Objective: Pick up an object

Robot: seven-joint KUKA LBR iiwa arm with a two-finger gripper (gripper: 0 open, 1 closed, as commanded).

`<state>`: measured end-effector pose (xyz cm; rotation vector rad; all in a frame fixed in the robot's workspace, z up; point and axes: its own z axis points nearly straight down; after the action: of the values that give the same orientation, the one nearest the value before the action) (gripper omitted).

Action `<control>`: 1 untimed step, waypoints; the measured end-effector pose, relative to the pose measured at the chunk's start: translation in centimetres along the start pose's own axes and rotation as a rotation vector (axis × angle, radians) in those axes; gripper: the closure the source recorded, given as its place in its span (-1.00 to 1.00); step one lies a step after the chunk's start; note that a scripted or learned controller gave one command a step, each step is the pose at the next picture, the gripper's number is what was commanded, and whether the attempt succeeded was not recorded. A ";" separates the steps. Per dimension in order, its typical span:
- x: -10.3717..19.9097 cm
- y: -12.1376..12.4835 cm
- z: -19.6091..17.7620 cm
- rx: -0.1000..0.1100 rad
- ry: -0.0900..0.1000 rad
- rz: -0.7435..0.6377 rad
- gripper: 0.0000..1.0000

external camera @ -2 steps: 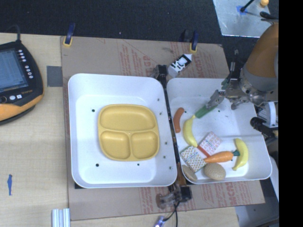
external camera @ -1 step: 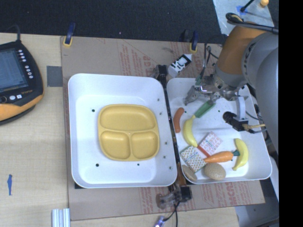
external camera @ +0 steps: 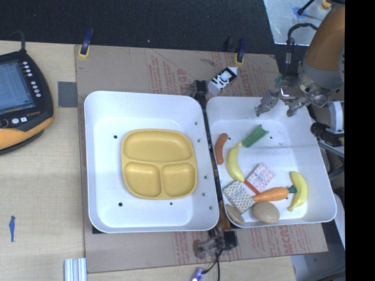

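1. Objects to pick all sit in the right bin: green block, sausage, two bananas, carrot, a pink packet, a patterned packet, a tan lump.
2. Hand hangs over that bin's far edge, fingers spread apart, nothing between them. I'd call this pre-grasp.
3. Nearest candidate looks like the green block, just in front of the hand.
4. Risk: block lies flat and tilted; without matching the hand's angle, I'd expect it to skid away.
5. Risk: near-corner pile is tight. Carrot rests on the packets beside a banana, so a descent there could snag two items or jam.
6. Risk: hand is near the bin wall; a low sweep could clip the rim.
7. Left bin holds a yellow tray, well apart.
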<state>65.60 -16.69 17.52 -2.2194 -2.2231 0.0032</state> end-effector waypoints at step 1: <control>1.9 -0.8 8.5 0.005 0.001 -0.003 -1.00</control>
<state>64.81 -14.79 9.04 -2.2126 -2.2237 0.0073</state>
